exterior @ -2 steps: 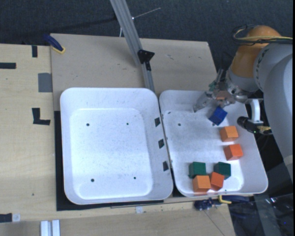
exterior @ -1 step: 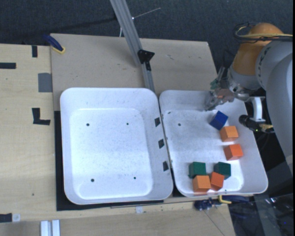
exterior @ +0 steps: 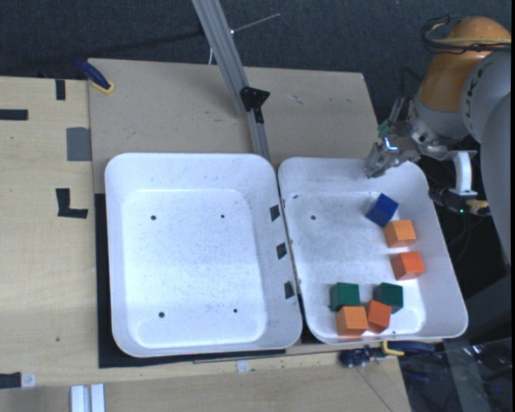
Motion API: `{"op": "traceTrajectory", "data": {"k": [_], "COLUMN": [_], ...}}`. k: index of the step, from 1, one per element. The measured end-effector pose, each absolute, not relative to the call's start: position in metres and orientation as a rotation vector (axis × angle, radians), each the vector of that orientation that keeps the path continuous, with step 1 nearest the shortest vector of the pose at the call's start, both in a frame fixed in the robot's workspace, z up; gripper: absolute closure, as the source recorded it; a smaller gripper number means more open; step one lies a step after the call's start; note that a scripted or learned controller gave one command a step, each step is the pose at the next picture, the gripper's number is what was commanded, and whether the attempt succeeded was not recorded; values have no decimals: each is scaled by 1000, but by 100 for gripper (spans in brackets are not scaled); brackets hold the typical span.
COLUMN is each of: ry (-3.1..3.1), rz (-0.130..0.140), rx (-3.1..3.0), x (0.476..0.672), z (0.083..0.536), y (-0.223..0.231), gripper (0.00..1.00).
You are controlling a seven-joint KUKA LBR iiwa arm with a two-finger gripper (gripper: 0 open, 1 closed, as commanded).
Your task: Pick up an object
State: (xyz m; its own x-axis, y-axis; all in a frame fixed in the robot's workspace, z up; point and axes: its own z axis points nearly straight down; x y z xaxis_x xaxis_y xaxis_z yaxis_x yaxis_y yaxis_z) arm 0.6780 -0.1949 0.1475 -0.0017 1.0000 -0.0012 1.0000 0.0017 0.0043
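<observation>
- Looking down on the tabletop (exterior: 326, 110), I saw two white bins side by side: the left bin (exterior: 120, 256) and the right bin (exterior: 309, 230).
- The arm (exterior: 451, 80) reached in from the right, and its gripper (exterior: 379, 163) hung over the far edge of the right bin, near that bin's far right corner.
- I could not tell how the gripper was set; nothing showed in it.
- A blue block (exterior: 382, 209) lay nearest the gripper, apart from it.
- Two orange blocks (exterior: 400, 233) (exterior: 408, 265) lay along the right wall.
- Near the bin's near edge sat two green blocks (exterior: 344, 295) (exterior: 389, 295) and two more orange blocks (exterior: 353, 319) (exterior: 379, 314), clustered close together.
</observation>
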Motion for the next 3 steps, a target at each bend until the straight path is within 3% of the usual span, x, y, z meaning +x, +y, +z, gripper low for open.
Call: {"op": "traceTrajectory", "data": {"k": [2,3], "ry": [2220,2228], "rz": [5,1], "rx": [2215,2216], "x": [679,667], "z": [246,245], "y": [-189,-138], "gripper": [100,100]}}
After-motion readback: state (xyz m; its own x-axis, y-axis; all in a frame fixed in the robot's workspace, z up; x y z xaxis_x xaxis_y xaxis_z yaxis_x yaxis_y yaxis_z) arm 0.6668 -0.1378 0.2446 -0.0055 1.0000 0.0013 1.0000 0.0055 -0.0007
